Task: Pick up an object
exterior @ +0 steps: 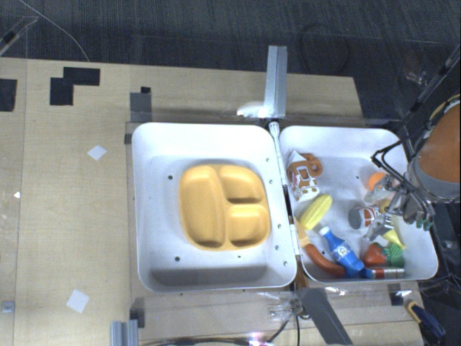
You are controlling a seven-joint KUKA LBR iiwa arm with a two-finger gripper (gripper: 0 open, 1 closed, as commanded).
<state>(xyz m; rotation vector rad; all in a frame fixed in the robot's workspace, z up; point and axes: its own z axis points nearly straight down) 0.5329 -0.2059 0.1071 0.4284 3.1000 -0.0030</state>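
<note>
The right bin (338, 139) holds a jumble of small objects. A white and orange cup (304, 178) lies at its left wall, with a yellow corn cob (315, 211) just below it. A blue bottle (341, 251) and a red sausage (321, 258) lie near the front. A grey lump (357, 216) sits mid-bin, and an orange piece (376, 181) lies further back. My gripper (387, 213) hangs low over the bin's right half, beside the grey lump and above red, green and yellow pieces (383, 249). Nothing is plainly held.
The left bin (155, 193) carries a yellow compartment tray (222, 206). A metal post (276, 78) stands behind the divide between the bins. The arm's orange band (441, 146) and black cables cover the right bin's far right corner.
</note>
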